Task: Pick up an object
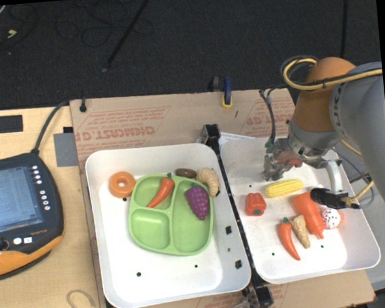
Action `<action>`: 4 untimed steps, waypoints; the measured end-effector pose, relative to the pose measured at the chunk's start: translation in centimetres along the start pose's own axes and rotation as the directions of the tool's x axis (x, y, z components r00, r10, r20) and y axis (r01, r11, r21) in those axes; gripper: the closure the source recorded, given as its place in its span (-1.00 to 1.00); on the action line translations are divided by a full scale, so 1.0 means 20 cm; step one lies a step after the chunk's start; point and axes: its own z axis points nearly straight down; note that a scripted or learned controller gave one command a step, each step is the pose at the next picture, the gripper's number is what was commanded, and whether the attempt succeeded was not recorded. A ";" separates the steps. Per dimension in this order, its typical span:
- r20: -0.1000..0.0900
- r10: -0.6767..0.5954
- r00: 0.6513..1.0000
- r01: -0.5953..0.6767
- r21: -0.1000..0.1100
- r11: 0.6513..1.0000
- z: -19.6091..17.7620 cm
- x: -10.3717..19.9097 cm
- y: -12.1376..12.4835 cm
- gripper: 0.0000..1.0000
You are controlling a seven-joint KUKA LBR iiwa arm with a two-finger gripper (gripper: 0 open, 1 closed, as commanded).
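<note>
Reached in from the right over the right bin, the grey arm with its orange band; gripper hung low at the far left part of that bin, just beyond the yellow corn cob and apart from it; whether spread or pressed together could not be told, the tip being dark and tangled with cables; nothing seen pinched there. Lay in the right bin, near the gripper: the corn cob, crosswise; a red pepper just left of and nearer than the cob, close to the bin's left wall; a large orange carrot right of the cob, slanting toward the near side; a smaller carrot nearer still, with a pale tan root-like piece touching between the two carrots; a white ball with red spots just right of the large carrot. Sat in the left bin: a green divided plate, bearing a small carrot across its far compartment and a bunch of purple grapes on its right side; an orange doughnut just left of the plate; a brown item and a tan one at the plate's far right rim. Rested well to the left, on the bench, a control pendant with a lit screen.
</note>
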 end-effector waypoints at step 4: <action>-0.002 -0.001 1.000 0.001 -0.001 1.000 -0.70 0.18 -0.05 1.00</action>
